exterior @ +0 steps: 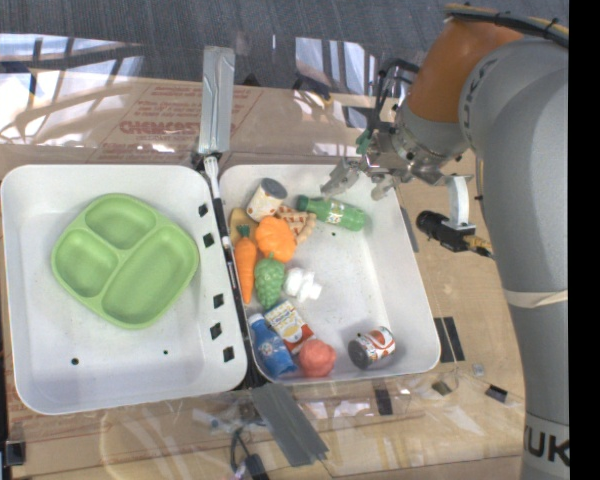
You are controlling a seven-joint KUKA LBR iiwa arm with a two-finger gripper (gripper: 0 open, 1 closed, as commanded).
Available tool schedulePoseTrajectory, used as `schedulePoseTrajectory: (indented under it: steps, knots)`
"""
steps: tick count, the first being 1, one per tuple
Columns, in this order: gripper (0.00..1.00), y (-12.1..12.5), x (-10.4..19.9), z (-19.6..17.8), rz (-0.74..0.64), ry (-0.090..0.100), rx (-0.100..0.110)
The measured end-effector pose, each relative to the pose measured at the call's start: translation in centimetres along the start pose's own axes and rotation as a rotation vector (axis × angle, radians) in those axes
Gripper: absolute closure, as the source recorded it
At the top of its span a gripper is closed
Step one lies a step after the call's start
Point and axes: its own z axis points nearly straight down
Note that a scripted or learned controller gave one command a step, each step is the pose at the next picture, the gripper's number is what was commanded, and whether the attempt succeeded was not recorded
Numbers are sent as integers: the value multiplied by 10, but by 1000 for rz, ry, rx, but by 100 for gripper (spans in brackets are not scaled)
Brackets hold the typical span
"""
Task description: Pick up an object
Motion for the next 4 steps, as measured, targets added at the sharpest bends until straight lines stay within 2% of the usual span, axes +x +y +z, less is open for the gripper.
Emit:
schedulePoseTrajectory:
  steps: [1,2,3,4]
  knots:
    - [0,-94,85,103,84,1,1]
    - [0,-147,96,103,-9,1,0]
    - [0,-170,50,102,-22,1,-3]
    - [100,-169,50,92,-30,0,-5]
